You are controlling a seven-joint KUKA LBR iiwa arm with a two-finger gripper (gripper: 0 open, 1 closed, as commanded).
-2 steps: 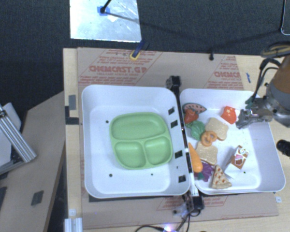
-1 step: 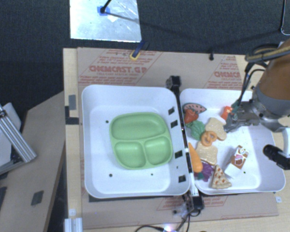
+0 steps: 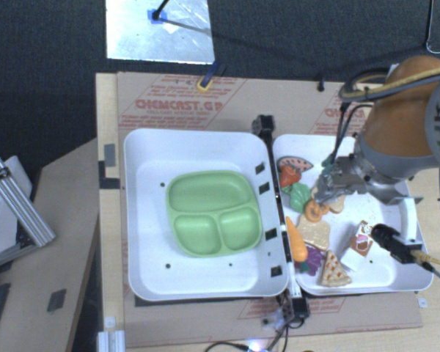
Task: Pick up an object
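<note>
Gripper [image 3: 325, 195]: down low in right bin [image 3: 378, 271], upper middle of it, on grey arm [image 3: 407, 123] reaching in from the right, orange band above the wrist. Wide or narrow: cannot tell, tip lost against the clutter under it. Hold on any item: cannot tell

Nearest items, all toy food:
- orange ring [image 3: 313, 211]: just below-left of gripper tip, very close; touching or apart, cannot tell
- green leafy piece [image 3: 299, 195]: just left of gripper, between it and the divider between bins
- small pale piece [image 3: 336, 206]: right under gripper, partly hidden, kind unclear

Further out, same bin:
- watermelon slice [image 3: 293, 165]: far-left corner, above leafy piece, apart from gripper
- bread slice [image 3: 317, 232]: directly below orange ring, edges meeting by the look
- carrot [image 3: 297, 242]: lying along left wall, just beside bread slice
- purple grapes [image 3: 314, 257]: below bread slice, against lower end of carrot
- pizza slice [image 3: 335, 270]: near front wall, just right of grapes
- white block [image 3: 350, 259]: tight against pizza slice on its right
- red-and-white cake wedge [image 3: 363, 239]: right of bread slice, apart from it, well below gripper

Left bin [image 3: 154, 167]: green divided plate [image 3: 213, 213] lying flat in the middle, three compartments, well apart from gripper

Under both bins: cardboard sheet [image 3: 183, 101] with red print. Beyond its far edge: silvery sheet [image 3: 161, 20] on dark floor
</note>
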